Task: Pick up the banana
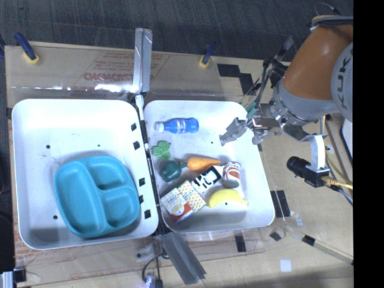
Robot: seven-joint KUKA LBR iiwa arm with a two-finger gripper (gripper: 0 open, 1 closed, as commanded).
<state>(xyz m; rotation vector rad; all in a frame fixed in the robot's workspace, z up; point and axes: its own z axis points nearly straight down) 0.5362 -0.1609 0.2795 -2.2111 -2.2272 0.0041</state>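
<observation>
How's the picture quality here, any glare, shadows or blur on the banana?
Camera view: lighting is even; the banana reads clearly, without glare; soft shadows lie beside the blue tray and along the bin walls; the gripper looks slightly soft; glare streaks the clear strip behind the bins.

This is a robotics lab: a grey and orange industrial arm stands at a desk covered with cardboard held by clamps, with 2 white bins, loose cables and dark carpet
</observation>
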